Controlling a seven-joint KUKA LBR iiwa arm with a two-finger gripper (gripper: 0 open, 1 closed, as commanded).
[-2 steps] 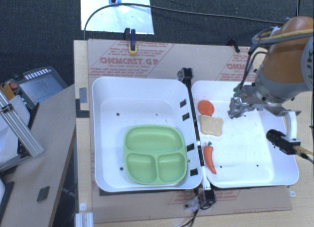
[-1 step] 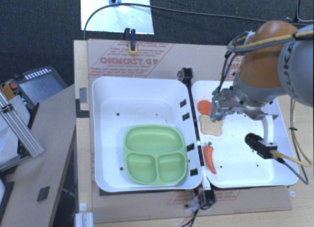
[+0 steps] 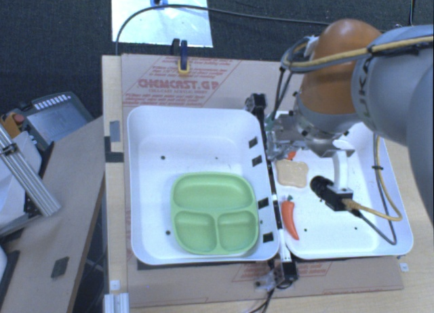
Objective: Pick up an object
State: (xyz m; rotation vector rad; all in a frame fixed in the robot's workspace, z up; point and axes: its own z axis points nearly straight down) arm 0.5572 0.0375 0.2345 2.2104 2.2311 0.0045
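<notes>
two white bins side by side on a cardboard sheet (image 3: pixel 183 74) printed in red, laid over a wooden bench (image 3: pixel 112 101). in the left bin (image 3: pixel 149 129), a green divided plate (image 3: pixel 215 213) toward the near right corner, three compartments, flat on the floor. in the right bin (image 3: pixel 380 237), a slice of toast (image 3: pixel 292 173) near the left wall, and just nearer, an orange carrot (image 3: pixel 289 217) lying along that same wall, close to the toast but apart from it. arm (image 3: pixel 386 81) reaching in from the right, grey with the orange band (image 3: pixel 339 61) bulging above the wrist, low over the far left part of the right bin. gripper (image 3: pixel 288 148) just beyond the toast, hidden under the wrist housing; cannot tell how far apart it stands or whether anything is caught in it. black camera unit (image 3: pixel 330 193) on a white bracket right of the toast, yellow cable (image 3: pixel 380 213) trailing from it. blue and yellow clamp (image 3: pixel 182 57) on the far edge of the cardboard. beyond, dark carpet (image 3: pixel 54 27) with a shiny metal sheet (image 3: pixel 163 7). at left, a second table (image 3: pixel 61 237) with a pendant (image 3: pixel 54 118) and an aluminium bar (image 3: pixel 27 176).
</notes>
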